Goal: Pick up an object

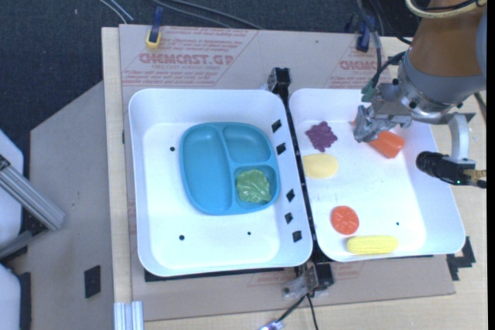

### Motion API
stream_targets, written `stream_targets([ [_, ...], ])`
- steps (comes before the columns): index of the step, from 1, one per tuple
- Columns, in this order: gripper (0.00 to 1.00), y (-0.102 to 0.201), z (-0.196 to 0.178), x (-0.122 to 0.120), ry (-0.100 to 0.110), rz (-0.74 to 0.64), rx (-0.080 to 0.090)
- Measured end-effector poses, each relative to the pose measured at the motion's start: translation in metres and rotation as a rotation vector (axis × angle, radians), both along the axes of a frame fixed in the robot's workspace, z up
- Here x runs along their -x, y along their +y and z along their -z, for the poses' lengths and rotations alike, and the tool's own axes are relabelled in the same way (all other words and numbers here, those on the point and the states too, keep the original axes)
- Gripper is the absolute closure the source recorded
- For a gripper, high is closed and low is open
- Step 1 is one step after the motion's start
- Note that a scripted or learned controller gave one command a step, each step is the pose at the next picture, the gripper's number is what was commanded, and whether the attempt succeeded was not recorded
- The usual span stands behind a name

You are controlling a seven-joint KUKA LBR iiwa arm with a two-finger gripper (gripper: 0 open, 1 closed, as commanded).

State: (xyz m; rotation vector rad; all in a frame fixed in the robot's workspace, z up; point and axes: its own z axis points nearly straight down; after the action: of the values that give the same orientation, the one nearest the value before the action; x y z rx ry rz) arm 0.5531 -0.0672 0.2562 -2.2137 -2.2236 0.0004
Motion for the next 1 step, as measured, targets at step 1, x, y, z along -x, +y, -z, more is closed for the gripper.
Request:
stream_targets([
  [1,1.00,0.0534,-0.0033,0.0065,-0.001,-0.002,0.000],
])
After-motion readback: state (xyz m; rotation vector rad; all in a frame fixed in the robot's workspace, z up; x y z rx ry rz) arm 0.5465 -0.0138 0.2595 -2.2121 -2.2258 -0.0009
